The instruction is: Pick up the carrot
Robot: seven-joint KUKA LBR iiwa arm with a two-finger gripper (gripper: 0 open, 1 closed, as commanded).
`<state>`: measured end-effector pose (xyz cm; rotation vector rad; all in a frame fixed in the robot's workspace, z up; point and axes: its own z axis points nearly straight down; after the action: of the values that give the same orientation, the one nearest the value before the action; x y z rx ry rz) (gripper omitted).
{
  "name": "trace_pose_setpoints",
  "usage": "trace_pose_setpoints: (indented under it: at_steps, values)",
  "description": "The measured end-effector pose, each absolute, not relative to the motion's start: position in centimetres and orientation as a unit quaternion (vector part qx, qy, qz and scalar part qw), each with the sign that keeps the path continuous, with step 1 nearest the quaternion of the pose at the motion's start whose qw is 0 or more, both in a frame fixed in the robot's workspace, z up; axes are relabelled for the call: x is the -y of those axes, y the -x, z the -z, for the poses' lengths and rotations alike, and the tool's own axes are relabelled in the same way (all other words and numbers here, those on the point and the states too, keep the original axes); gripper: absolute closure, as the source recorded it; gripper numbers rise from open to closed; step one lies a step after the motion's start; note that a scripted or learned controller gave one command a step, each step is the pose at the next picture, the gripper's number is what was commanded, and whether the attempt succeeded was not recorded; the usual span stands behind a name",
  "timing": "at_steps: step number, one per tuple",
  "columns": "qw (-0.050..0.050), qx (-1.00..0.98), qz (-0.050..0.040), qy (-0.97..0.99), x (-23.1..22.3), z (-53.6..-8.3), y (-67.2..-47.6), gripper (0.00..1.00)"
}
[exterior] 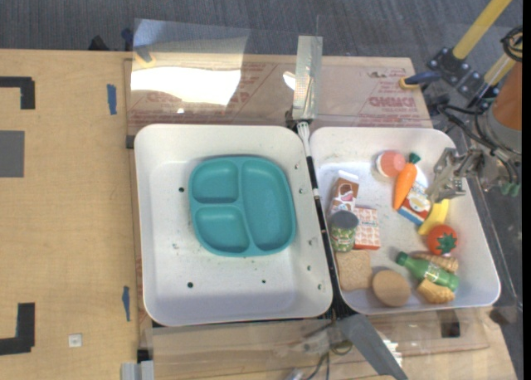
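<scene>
The carrot (403,185) is orange with a green top and lies nearly upright in the picture, in the upper middle of the right bin (479,237). My gripper (445,179) hangs just to its right, above the bin's right side, a short gap away from the carrot. It looks open, and nothing shows between its fingers. The arm's orange band is at the view's right edge.
Crowding the carrot are a pink round piece (387,163), a yellow piece (434,215), a tomato (440,239), a green bottle (421,267), a bread roll (391,287), a can (343,227) and small boxes (345,196). A teal divided plate (243,204) lies in the left bin (158,229).
</scene>
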<state>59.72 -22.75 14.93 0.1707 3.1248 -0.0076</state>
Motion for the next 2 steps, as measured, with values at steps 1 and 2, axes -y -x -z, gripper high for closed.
trace_pose_setpoints:
  at_steps: [1, 2]
  values:
    - [-0.001, -0.989, -0.0009, -0.147, 17.6, -10.0, -53.5, 1.00]
    - [0.008, -0.993, 0.0002, -0.116, 12.3, -26.7, -50.6, 1.00]
